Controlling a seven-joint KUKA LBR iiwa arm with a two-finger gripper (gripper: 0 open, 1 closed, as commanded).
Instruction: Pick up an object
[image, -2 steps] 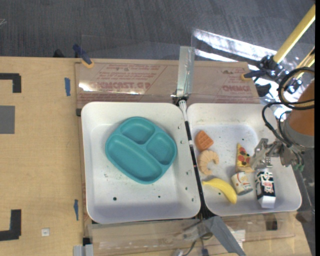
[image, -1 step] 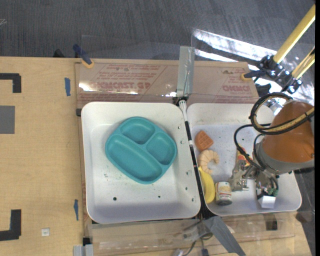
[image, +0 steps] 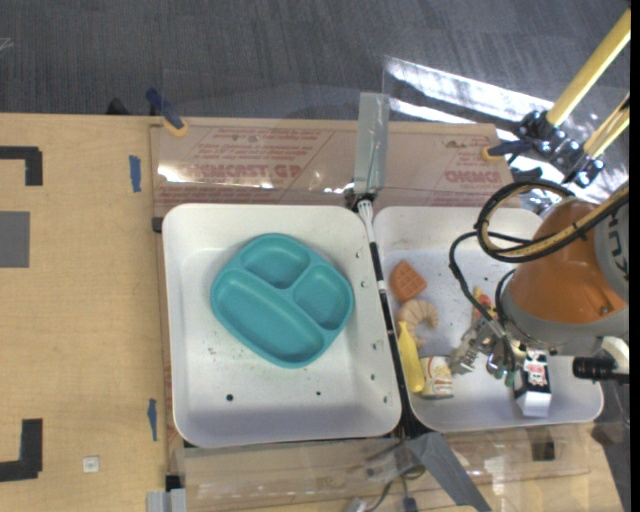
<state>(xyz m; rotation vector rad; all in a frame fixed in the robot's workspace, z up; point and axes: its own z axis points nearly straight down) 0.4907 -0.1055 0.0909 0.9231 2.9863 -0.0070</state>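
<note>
Small carton (image: 437, 377): lay in the right bin (image: 560, 412) near its front-left corner, just beside the gripper (image: 472, 352) — the nearest candidate for the pick. It looked light and stiff, probably a toy box; flat faces should take a pinch across the short sides.
Yellow banana-like piece (image: 409, 358): lay along the right bin's left wall, touching or almost touching the carton. Smooth and rounded, so likely to slip or roll under a pinch.
Croissant-like piece (image: 420, 315): sat just behind the banana piece; appeared light, with a lumpy shape offering ridges to grip.
Orange waffle-like piece (image: 407, 280): lay further back, apart from the gripper; flat and thin, hard to get fingers under.
Gripper: hung low over the right bin next to the carton; whether it was apart or together could not be told, and nothing visible sat within it.
Surface: smooth white bin floor — things would likely slide if nudged.
Room: tight at the left wall, freer toward the bin's middle.
Left bin (image: 190, 400): held a teal divided plate (image: 283, 298).
</note>
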